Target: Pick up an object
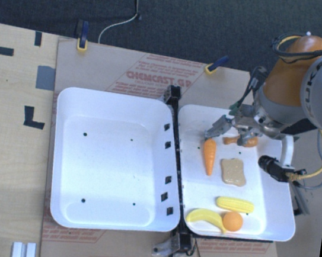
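The right bin (272, 228) holds an orange carrot (208, 155), a tan slice of bread (233, 171), a yellow corn cob (234, 205), a yellow banana (204, 219) and an orange ball (232, 222). A small orange piece (231, 141) lies at the bin's back under the arm. My gripper (231, 133) hangs over the back of the right bin, just above the carrot's thick end, open, with nothing between its fingers.
The left bin (71, 105) sits beside the right one, with a black divider (171, 150) between them. The grey arm with its orange band (292, 72) fills the upper right. Blue and yellow clamps (82, 35) hold the cardboard base at the back.
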Action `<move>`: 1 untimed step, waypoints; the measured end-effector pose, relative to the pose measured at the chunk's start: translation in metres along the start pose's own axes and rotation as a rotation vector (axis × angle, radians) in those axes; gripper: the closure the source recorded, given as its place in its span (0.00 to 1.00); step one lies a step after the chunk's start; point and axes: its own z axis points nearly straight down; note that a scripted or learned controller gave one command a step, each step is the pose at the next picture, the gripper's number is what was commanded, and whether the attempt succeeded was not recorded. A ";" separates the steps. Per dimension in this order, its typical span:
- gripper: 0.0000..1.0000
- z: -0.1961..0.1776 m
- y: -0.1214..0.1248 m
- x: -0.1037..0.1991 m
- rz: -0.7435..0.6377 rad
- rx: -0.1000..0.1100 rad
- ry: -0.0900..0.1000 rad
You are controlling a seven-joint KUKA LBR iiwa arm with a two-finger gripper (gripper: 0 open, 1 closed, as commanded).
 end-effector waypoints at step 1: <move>0.00 0.116 -0.029 0.010 0.000 0.003 -0.002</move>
